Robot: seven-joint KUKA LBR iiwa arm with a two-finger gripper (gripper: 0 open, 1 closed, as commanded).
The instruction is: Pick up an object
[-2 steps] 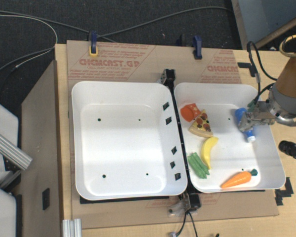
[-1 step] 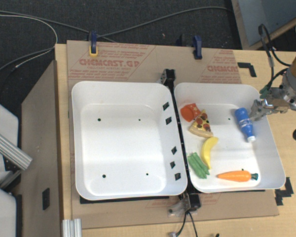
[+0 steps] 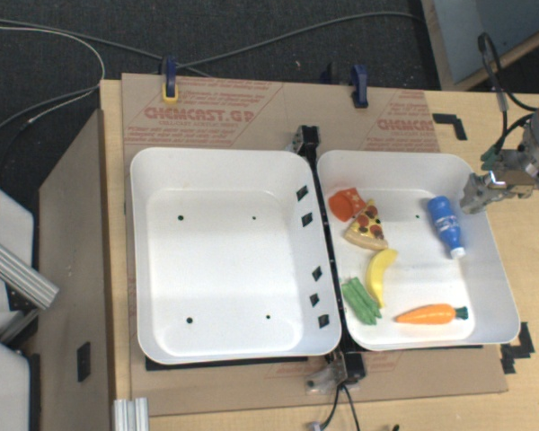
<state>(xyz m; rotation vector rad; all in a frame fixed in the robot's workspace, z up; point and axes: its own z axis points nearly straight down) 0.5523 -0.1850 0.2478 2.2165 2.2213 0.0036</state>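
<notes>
I see the end effector (image 3: 479,193) at the right rim of the right bin (image 3: 499,281), up near the far corner, just beside the blue bottle (image 3: 444,225). Can't tell from this angle if it's wide or narrow; nothing visible in its grip.

Right bin contents, all lying loose on the floor of the bin:
- blue bottle with white cap, closest to the end effector, cap end pointing toward me
- red pepper-like piece (image 3: 344,204) at the far left, touching the pizza slice (image 3: 366,229)
- banana (image 3: 380,275) mid-bin, just below the pizza slice
- green bean pod (image 3: 360,299) next to the divider, near the banana's lower end
- carrot (image 3: 427,314) along the near wall, green top pointing right

Left bin (image 3: 144,241) has four small dark dots on its floor.

Readable text: the brown board (image 3: 211,106) on the tabletop under the bins is printed in red "CHEMCAST.G.P", once behind each bin; the right copy is partly cut off. A yellow clamp (image 3: 170,79) and a blue clamp (image 3: 359,86) hold its far edge.
</notes>
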